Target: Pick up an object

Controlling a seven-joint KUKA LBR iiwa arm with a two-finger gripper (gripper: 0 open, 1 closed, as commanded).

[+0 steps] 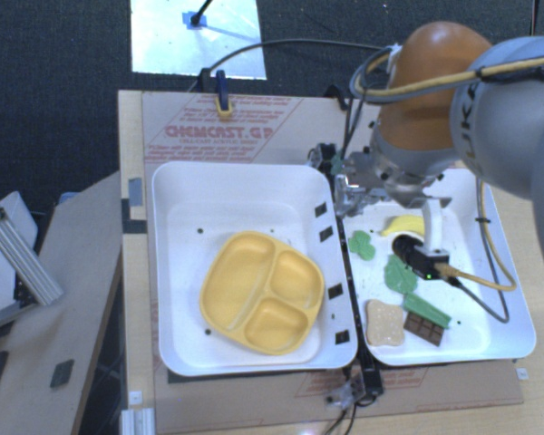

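Objects for your pick lay in the right bin (pixel 500 332): a yellow banana (pixel 404 227) toward the back, two green pieces (pixel 400 275) in front of it, and a beige toast slice (pixel 385 323) just beside a brown bar (pixel 423 331) at the front, with a green block (pixel 426 310) touching the bar. You had the gripper (pixel 351 192) over that bin's back left corner, near the wall shared with the left bin (pixel 177 208). The arm (pixel 512 107) hid its grip, so you could not tell its state. A yellow divided plate (pixel 263 291) sat in the left bin.
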